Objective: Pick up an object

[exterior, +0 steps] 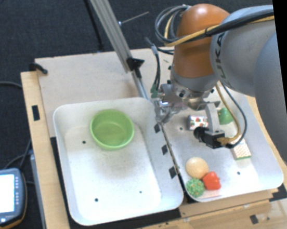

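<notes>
Camera view: the tool [162,108] hangs just right of the green bowl [112,128], above the bin rim [165,150]. Whether it is open or holding anything cannot be told. A beige ball [196,167] lies further right. Descending here risks hitting the rim.

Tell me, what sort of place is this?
Probably a robotics lab or test bench: a grey-and-orange robot arm reaches in over a bench with two white bins, one holding a green bowl, and a handheld control screen sits at the left.
</notes>
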### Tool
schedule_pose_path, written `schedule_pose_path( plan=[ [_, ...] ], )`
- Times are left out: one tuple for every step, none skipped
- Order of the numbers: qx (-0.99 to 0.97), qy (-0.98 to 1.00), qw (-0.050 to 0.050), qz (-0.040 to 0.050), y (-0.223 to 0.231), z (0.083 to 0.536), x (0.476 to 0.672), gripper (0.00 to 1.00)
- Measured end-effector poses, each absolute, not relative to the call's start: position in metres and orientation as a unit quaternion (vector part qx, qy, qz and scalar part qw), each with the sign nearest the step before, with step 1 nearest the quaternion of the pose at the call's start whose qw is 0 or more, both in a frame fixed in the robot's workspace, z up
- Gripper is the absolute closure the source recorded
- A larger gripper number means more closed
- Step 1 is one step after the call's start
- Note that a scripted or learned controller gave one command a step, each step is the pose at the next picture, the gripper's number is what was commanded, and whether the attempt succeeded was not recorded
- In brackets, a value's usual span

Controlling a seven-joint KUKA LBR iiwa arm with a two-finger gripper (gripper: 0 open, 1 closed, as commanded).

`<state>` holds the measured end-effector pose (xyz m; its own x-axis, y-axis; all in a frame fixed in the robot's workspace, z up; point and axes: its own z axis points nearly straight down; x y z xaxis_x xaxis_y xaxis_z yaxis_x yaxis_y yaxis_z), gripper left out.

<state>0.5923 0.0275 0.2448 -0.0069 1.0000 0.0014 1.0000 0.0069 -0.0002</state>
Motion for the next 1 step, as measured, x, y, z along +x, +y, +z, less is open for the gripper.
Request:
schedule_pose_path(
  plan=[
    [-0.704,-0.710,0.000,-0.0012,0.0786,0.2527,0.5900,1.00]
  ],
)
